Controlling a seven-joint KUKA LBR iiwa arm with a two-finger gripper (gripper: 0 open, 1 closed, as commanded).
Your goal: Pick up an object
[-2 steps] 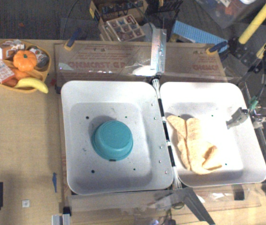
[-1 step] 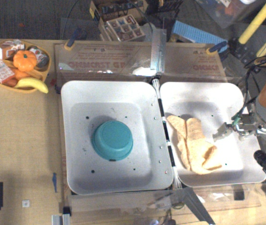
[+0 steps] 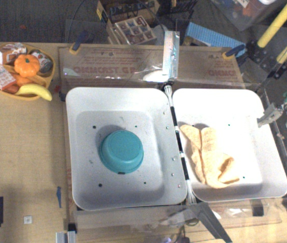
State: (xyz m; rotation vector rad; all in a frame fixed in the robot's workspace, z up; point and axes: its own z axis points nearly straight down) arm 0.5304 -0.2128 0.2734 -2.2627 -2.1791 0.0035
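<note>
While a teal bowl (image 3: 122, 151) sits upside down mid-floor in the left bin (image 3: 82, 105), a crumpled tan cloth (image 3: 208, 156) lies at seven o'clock in the right bin (image 3: 244, 105). A fruit basket (image 3: 17, 72) rests at ten o'clock on the bench (image 3: 22, 161).

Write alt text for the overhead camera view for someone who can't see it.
Two shallow white bins sit side by side: the left bin holds an upturned teal plastic bowl, the right bin a crumpled tan cloth. A yellow basket of toy food sits at far left.
</note>
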